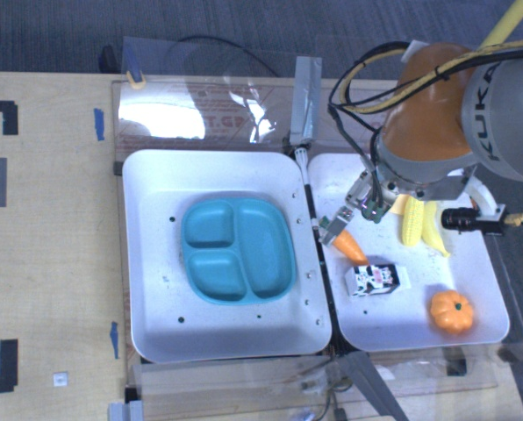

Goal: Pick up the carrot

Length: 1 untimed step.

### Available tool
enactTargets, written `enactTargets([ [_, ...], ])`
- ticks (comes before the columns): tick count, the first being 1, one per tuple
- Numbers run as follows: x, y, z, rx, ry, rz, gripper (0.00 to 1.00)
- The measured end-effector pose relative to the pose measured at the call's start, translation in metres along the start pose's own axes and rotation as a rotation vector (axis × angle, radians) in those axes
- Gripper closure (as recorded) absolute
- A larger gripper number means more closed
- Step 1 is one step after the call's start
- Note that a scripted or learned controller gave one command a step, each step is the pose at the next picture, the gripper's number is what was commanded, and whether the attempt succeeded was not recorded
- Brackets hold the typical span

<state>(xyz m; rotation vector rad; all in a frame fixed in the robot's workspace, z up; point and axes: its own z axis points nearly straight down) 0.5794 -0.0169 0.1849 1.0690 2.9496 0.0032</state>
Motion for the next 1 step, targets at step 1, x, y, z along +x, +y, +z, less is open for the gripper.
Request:
enactTargets([
  [1, 0.0052, -0.0467, -0.0004, 0.004, 0.003, -0.068, 0.00],
])
